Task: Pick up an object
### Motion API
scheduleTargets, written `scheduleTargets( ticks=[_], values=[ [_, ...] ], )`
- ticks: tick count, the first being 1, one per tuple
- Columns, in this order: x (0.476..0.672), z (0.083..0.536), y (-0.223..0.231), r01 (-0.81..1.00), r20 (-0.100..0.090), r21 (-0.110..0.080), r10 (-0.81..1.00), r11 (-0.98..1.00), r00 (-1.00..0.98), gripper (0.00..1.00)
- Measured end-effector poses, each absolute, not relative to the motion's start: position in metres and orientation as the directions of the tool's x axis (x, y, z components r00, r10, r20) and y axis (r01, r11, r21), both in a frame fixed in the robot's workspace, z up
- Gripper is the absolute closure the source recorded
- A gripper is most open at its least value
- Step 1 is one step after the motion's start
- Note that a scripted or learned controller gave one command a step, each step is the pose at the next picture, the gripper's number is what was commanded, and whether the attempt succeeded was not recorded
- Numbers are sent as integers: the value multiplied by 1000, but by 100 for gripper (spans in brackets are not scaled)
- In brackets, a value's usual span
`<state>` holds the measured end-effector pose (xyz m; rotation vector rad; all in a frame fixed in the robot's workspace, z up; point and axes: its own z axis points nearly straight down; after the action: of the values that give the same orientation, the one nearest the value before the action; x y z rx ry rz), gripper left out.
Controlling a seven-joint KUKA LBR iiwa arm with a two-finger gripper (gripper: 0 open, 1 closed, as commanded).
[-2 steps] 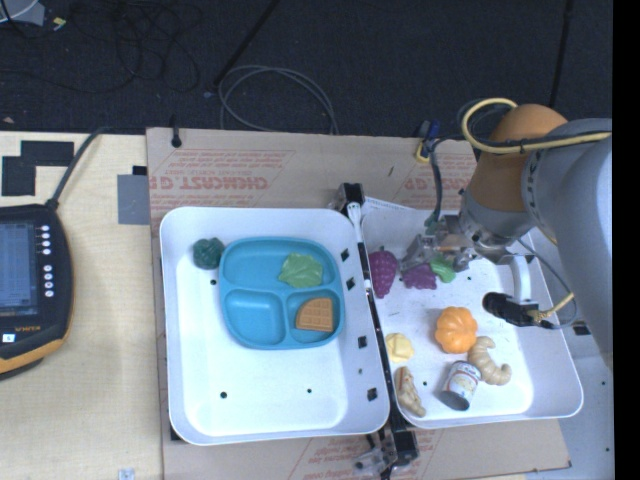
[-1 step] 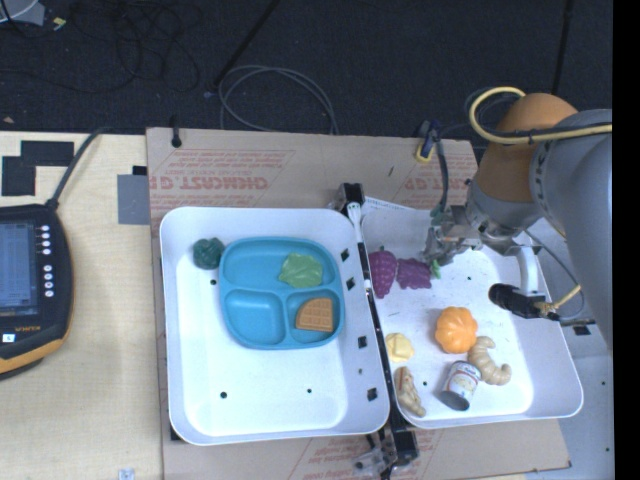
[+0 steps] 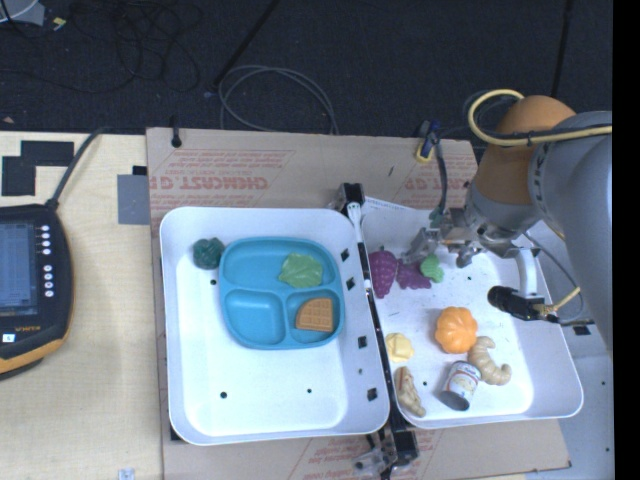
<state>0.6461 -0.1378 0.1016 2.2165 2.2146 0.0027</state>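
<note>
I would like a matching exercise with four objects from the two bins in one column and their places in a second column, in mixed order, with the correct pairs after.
Objects:
1. orange pumpkin
2. dark green ball
3. waffle piece
4. small can

Places:
A. left bin, outside the blue tray, near its upper left corner
B. right bin, middle
C. lower right compartment of the blue tray
D. right bin, near the front edge

Pairs: 1-B, 2-A, 3-C, 4-D

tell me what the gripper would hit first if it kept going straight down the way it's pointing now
Most likely the small green object in the right bin, which lies right at the gripper tips, with the purple grapes just beside it. Depth is hard to judge from this slanted view, so it could meet the bin floor instead.
</note>
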Motion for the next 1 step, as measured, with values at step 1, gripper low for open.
scheduleTargets(
  ticks=[1],
  values=[
    [646, 112, -139, 1000, -5, 7, 1000, -2, 2, 100]
  ],
)
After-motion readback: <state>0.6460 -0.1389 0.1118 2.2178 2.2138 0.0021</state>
